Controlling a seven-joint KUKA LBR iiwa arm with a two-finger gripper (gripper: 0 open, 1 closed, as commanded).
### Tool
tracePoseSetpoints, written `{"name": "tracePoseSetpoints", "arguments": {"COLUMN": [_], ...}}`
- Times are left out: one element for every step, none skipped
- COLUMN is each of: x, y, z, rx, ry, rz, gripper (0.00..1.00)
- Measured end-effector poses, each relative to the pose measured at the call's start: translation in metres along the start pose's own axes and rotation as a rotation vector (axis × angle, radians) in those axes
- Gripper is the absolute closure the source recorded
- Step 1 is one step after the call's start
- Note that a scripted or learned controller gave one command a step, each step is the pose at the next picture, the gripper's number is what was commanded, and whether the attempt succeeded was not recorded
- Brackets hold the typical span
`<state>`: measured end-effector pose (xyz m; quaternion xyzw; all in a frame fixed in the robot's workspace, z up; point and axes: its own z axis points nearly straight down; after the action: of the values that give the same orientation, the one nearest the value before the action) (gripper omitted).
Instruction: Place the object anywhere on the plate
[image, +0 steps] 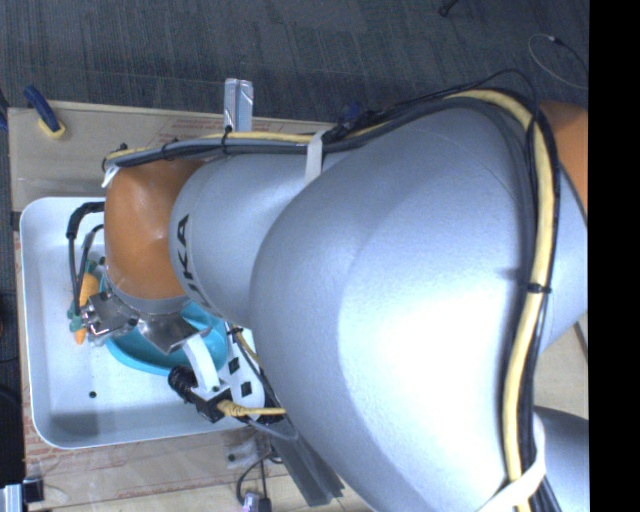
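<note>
bench: tan wood (150, 125), dark carpet-ish floor (300, 40) behind
bin: white (50, 380), blue plate (150, 352) peeking under my wrist
gripper: hidden, honestly can't tell its state

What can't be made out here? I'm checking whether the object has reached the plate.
- Plate: just a blue rim shows under the wrist; the arm covers the rest.
- Object: whether it is held or on the plate is hidden by the arm.
- Gripper: its tip is a small clutter of parts, too unclear to read.
- Right bin: covered by the arm; the left bin shows partly.
</note>
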<state>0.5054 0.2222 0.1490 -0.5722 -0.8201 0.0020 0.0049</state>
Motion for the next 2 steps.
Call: {"name": "tracePoseSetpoints", "arguments": {"x": [-0.004, -0.022], "y": [0.000, -0.039], "z": [-0.001, 0.058], "rx": [-0.002, -0.007], "ry": [-0.005, -0.004], "rz": [0.005, 0.509], "gripper": [0.00, 0.00]}}
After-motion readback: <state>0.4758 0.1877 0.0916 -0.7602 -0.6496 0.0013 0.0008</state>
